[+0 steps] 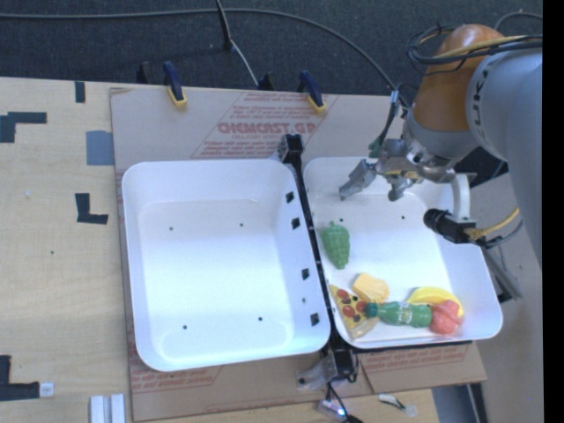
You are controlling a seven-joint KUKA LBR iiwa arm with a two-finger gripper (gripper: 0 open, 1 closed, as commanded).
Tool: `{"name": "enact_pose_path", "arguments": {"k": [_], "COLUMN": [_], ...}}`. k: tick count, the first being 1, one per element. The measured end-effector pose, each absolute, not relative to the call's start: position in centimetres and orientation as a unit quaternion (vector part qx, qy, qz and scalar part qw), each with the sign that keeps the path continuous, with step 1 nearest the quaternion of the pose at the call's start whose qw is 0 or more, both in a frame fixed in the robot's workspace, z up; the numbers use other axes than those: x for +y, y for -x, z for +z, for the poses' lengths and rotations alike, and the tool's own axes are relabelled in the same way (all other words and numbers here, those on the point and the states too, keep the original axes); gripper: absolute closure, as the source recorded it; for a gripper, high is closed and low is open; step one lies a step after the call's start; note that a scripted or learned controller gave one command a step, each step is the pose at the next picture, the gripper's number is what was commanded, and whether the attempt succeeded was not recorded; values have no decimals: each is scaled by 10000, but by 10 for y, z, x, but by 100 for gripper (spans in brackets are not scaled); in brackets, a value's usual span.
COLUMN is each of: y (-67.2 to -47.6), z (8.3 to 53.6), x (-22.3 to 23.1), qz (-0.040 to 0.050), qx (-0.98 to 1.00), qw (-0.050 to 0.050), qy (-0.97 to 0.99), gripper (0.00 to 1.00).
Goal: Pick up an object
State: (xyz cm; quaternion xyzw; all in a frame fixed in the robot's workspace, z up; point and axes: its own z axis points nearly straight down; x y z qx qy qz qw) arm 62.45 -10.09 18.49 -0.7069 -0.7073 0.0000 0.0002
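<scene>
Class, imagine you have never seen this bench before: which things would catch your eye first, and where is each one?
The grey arm with its orange band comes in from the right, its gripper hanging open over the far end of the right bin. Next, the bright toys clustered at that bin's near end: a green bottle, a yellow banana, a pizza slice, with a green pepper apart by the divider.
</scene>
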Motion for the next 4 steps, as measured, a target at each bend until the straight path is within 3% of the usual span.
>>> {"name": "enact_pose_path", "arguments": {"k": [1,2,3,4], "y": [-549,-507,-507,-501], "z": [185,184,84,135], "x": [-78,-64,-108,-144], "qz": [6,5,22,-5], "qx": [-7072,-7073,-7060,-7063], "qw": [12,8,18,-17], "qy": [7070,7070,7082,7079], "gripper": [0,0,0,0]}}
